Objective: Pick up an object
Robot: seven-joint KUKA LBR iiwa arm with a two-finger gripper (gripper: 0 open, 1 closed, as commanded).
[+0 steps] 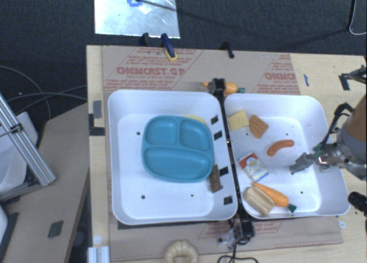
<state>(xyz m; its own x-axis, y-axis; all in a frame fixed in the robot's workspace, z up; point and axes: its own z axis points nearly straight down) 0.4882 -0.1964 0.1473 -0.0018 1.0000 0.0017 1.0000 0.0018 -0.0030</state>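
Grey arm [351, 141], dark metal gripper [299, 164]

Bench [189, 64] bearing two white bins [129, 159], side by side.

Two white bins [123, 141]; one blue plate [178, 148]; one sausage [280, 147]; one carrot [272, 195]; one bun [257, 200].

- My arm [352, 141] runs off the right edge.
- Can't make out the little carton's [253, 167] print, too small.
- Yellow thing [195, 119] mostly tucked behind the blue plate [178, 148].
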